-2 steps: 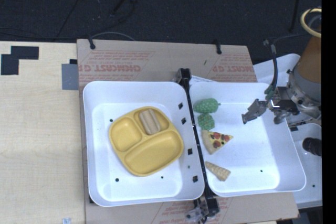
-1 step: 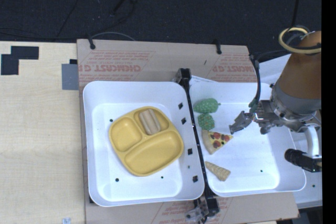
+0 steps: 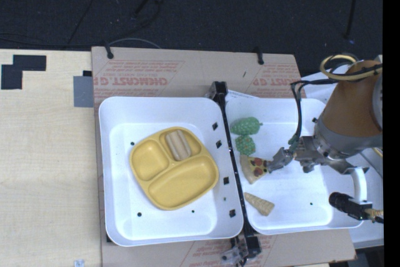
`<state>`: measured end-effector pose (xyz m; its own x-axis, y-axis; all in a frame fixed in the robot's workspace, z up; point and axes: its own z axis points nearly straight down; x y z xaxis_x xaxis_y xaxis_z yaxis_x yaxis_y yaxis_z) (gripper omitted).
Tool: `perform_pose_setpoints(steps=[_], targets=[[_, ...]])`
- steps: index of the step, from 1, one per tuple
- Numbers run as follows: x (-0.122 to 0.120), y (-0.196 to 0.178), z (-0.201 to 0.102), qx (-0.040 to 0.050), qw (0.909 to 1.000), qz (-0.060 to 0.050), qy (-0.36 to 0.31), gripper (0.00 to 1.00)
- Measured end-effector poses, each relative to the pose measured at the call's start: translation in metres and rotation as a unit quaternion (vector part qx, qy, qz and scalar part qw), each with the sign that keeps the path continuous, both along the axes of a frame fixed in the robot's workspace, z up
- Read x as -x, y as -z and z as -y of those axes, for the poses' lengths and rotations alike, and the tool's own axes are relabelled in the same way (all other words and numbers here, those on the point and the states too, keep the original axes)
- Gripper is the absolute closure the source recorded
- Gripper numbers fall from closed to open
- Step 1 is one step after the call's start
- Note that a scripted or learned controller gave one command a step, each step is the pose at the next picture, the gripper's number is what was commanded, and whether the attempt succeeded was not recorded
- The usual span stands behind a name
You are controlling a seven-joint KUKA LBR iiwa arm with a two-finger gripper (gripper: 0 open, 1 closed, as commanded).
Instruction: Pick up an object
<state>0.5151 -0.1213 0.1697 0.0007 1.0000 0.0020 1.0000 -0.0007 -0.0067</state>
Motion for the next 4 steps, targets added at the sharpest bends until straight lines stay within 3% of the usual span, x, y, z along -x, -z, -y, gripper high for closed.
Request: perform_pose_setpoints(steps=[1, 2, 4], targets=[[-0.005, 0.046, -0.005, -0.0001, 1.0, 0.0, 0.0, 0.0], [-0.005, 0.034, -0.003, 0.0, 1.0, 0.0, 0.002, 1.0], [0.004, -0.061, -0.002, 0.001, 1.0, 0.003, -0.001, 1.0]])
